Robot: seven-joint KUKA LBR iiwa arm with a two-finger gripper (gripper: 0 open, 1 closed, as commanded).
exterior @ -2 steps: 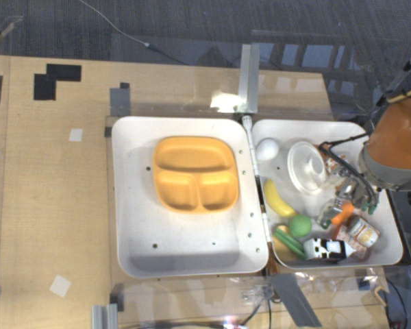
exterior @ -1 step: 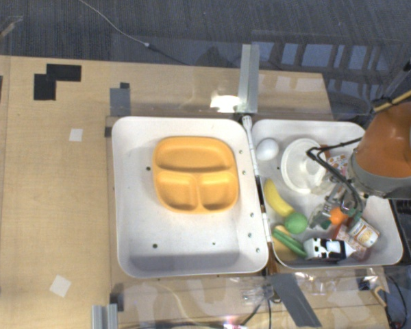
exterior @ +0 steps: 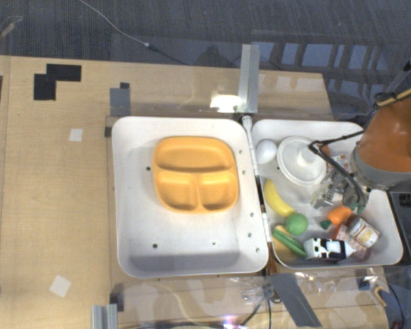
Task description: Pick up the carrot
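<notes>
End effector (exterior: 334, 196) just above short orange carrot (exterior: 340, 215) in rt bin (exterior: 390, 242)

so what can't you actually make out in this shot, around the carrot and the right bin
- Carrot: an orange piece shows in the camera view; the gripper covers its upper side, so its full shape is hidden.
- Grip: too small and cluttered to tell whether anything is held.
- Small jar and black-and-white toy: labels and details too small to read.
- Green vegetable: partly under the green ball.
- Arm: cut off by the right edge.
</notes>
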